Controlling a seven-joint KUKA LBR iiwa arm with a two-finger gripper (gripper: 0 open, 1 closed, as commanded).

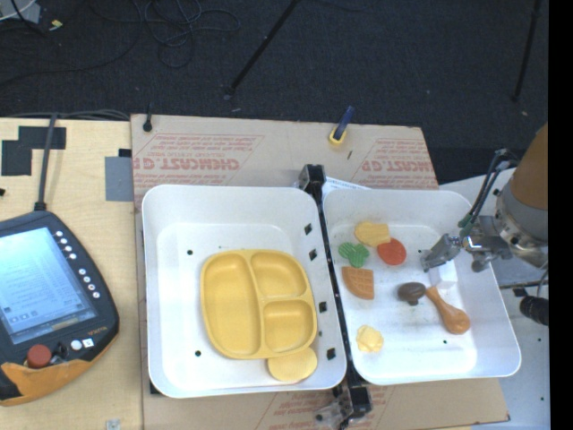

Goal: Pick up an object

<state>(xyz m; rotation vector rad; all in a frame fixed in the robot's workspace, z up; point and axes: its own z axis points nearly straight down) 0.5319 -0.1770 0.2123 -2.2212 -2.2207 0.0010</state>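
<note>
A grey teach pendant (49,298) lies left of the cardboard sheet (269,155).

The right bin (501,352) holds the loose objects: a pale yellow piece (372,233) near its far side, with a green ridged piece (354,254) and a red round piece (391,253) just in front of it, and an orange-brown wedge (358,283) nearer the divider. A brown mushroom-like cap (411,292) lies touching an orange-tan handle-shaped piece (447,310) at the middle, and a small pale yellow lump (369,339) sits apart near the front. In the left bin (170,240) a yellow three-compartment tray (255,303) lies flat, with a yellow disc (293,365) partly tucked at its near edge.
</note>
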